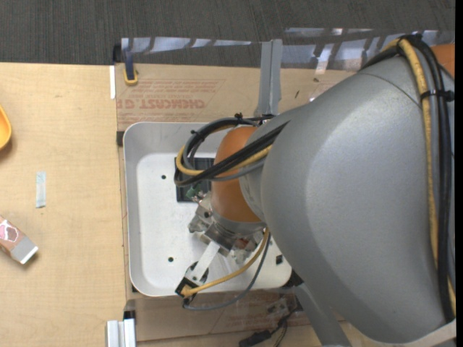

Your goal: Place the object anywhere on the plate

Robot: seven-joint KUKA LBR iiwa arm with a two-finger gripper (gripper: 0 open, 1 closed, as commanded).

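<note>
My arm's big grey body and its orange band (231, 172) hang over the white bin (148, 194). They hide the bin's right half and anything lying under them. My gripper (211, 230) points down into the middle of the bin, with its metal base seen from above and the wrist covering its tips. The bare part of the bin floor on the left bears two small dark dots.
The bin stands on a wooden bench, with brown printed cardboard (181, 96) behind it. Left of the bin lie a small grey strip (40, 190) and a pink and white packet (16, 241). An orange thing (3, 132) pokes in at the left edge.
</note>
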